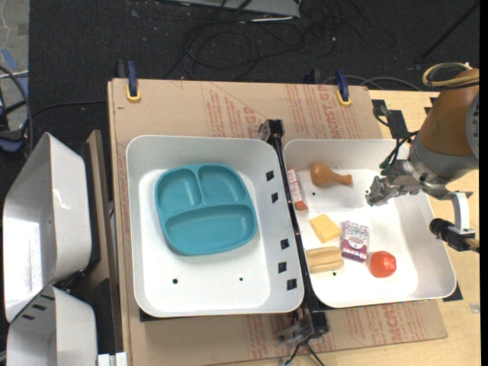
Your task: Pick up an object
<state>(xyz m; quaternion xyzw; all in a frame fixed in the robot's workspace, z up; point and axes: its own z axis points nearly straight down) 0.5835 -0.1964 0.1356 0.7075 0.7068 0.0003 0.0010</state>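
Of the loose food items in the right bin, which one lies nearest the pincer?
The brown drumstick-shaped piece, at the bin's far end. It lies level with the pincer, while the cheese wedge, purple carton and tomato sit farther toward the near edge.

R bin: brown drumstick (329,176) far left; yellow cheese wedge (324,226) mid; purple carton (354,241) beside; red tomato (383,264) near right.

Divided plate (206,210) in left bin (145,227), drumstick (329,176), cheese (324,227), carton (354,240), tomato (383,263) in right bin (427,273)

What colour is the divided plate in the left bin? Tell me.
Teal, seen in the camera view: the divided plate.
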